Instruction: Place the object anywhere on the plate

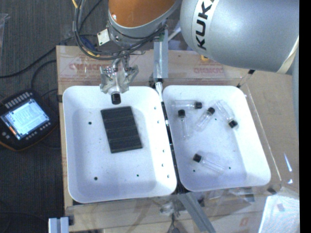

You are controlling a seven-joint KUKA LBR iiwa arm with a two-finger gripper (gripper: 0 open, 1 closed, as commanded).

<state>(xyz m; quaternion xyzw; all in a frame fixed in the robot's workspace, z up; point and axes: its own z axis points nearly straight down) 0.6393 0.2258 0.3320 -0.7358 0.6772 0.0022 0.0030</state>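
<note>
1. Nearest me, in the right shallow white bin [252,149], one clear tube-shaped vial with a black cap [206,163] lies on its side at about 6 o'clock on the floor.
2. Four more capped vials [204,118] lie scattered from 10 to 2 o'clock in that bin, well apart from the first.
3. In the left shallow white bin [65,144], the black ridged rectangular plate [121,129] lies flat near the centre, its long side running 11 to 5 o'clock.
4. At 12 o'clock from the plate, the two-finger gripper [116,86] hangs by the bin's far wall. I see its fingers drawn in on a clear black-capped held vial [115,98], cap downward. The cap sits just beyond the plate's far edge.
5. Farthest off, the grey arm with an orange band [233,23] looms overhead.
</note>
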